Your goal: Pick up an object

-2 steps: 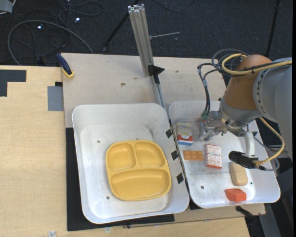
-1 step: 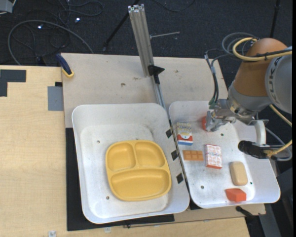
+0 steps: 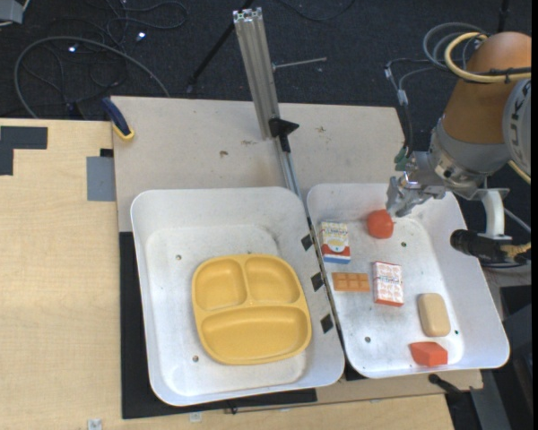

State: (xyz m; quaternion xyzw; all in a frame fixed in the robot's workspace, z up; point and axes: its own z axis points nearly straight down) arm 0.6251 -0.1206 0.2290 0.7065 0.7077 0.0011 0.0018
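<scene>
tool finger gap too small to tell.

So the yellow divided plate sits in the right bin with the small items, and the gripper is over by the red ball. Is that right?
Not quite. The camera view shows the yellow divided plate in the left bin, alone. The small items lie in the right bin, and the gripper is over by the red ball, as you said.

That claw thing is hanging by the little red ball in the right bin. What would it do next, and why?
Probably drop a little lower and shift toward the red ball. The gripper sits just up and right of it, not around it, and nothing shows between its fingers. The ball lies apart from the small carton, so there is room.
</scene>
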